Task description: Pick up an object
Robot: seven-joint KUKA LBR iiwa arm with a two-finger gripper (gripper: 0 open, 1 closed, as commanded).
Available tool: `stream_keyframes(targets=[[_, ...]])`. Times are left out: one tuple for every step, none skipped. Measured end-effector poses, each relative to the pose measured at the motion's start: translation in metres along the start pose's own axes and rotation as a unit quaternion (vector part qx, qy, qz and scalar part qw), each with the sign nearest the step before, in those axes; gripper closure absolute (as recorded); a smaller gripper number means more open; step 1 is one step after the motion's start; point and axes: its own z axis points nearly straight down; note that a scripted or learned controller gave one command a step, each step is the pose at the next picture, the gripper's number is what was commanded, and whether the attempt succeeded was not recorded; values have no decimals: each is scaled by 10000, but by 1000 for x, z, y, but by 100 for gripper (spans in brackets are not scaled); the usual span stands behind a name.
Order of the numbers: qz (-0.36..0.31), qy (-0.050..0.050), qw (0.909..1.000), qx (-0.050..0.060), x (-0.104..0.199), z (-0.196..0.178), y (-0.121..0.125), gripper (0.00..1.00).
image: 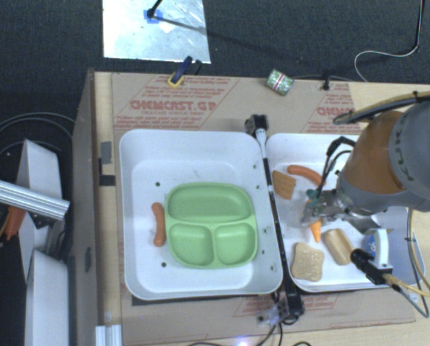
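Gripper [317,209] sits low in the right bin [293,218], approx. mid-bin, w/ the arm coming in from the view's right. The nearest obj. is a small orange carrot piece [315,231], so that's the likely pick. It lies just on the near-edge side of the gripper tip, its upper end right at or under the dark metal, and its long axis runs roughly far-to-near in the view w/ a slight tilt. Contact vs. a small gap isn't clear: the tip is a dark blur at this res., so I can't tell how wide the gripper stands, nor whether it has hold of anything. Judgement: the move turns on that offset. The carrot looks a touch nearer the bench's front than the tip's centre, so a short shift that way before closing seems needed, w/ the closing direction set across the carrot's narrow width. The carrot looks short, tapered, smooth and bright orange, prob. a plastic toy food, so it could slip or roll. Crowding is the risk: a tan bread roll [337,245] lies just beside it to the right and a pale bread slice [307,262] sits near, twd. the front wall. A red sausage [304,171] and a toast wedge [283,184] lie at the far side, well apart from the carrot.
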Motion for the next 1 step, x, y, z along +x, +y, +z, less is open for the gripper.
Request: stream_keyframes(targets=[[1, 3, 10000, -1, 73, -90, 15, 100]])
